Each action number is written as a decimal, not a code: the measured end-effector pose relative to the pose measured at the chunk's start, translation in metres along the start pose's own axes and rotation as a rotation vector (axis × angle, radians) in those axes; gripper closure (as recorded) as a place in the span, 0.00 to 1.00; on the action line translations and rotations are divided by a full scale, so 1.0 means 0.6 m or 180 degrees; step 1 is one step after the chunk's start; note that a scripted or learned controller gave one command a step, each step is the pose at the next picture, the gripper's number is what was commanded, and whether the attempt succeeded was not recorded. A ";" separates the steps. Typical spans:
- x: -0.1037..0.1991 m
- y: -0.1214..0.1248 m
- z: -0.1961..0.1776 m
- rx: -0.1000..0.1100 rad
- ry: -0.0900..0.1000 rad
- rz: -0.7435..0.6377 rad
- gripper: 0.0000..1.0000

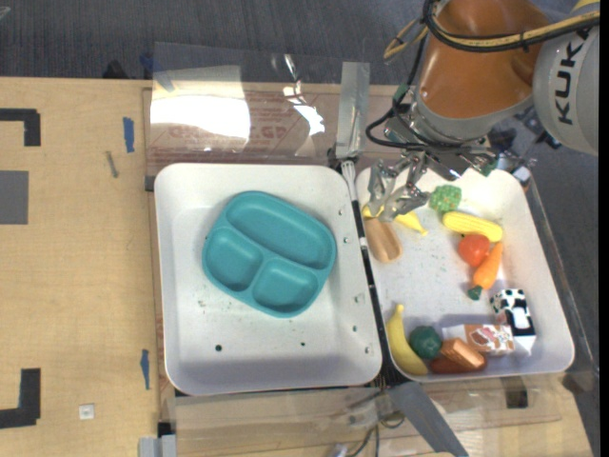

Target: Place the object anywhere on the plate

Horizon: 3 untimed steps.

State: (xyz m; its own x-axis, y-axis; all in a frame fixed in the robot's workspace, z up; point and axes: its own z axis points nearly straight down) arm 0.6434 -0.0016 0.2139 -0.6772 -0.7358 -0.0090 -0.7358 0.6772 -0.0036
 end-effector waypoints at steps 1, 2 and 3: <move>0.132 0.032 -0.162 0.0032 -0.0009 -0.0036 1.00; 0.088 0.068 -0.011 -0.0026 0.0022 -0.0836 1.00; 0.026 -0.051 -0.098 0.0006 -0.0002 -0.1403 1.00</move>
State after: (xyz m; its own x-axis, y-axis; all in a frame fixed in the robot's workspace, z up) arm 0.6550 -0.0343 0.2727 -0.2985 -0.9544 -0.0068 -0.9543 0.2986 -0.0089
